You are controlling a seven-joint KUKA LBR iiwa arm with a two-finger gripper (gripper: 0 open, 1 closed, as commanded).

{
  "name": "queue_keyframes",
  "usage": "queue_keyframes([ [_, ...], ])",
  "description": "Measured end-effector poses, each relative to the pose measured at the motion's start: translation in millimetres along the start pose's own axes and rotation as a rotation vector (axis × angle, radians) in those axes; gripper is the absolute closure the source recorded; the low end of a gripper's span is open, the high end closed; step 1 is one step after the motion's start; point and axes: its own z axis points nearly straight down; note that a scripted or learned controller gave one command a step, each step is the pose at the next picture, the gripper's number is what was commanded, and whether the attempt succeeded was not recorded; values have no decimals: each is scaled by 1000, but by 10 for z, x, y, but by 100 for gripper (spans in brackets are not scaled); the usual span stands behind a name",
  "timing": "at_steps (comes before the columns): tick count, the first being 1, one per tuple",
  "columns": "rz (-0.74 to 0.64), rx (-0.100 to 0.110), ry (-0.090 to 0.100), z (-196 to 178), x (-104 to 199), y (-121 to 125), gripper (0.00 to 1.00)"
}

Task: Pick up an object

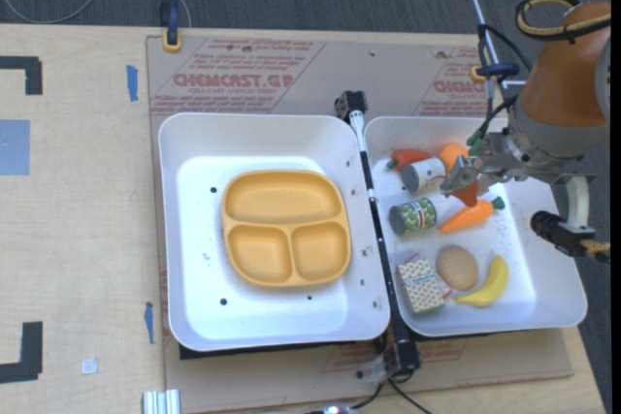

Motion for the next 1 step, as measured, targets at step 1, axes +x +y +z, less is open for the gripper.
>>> queue_keyframes([
  [1,0,4,1,16,907,-407,100],
])
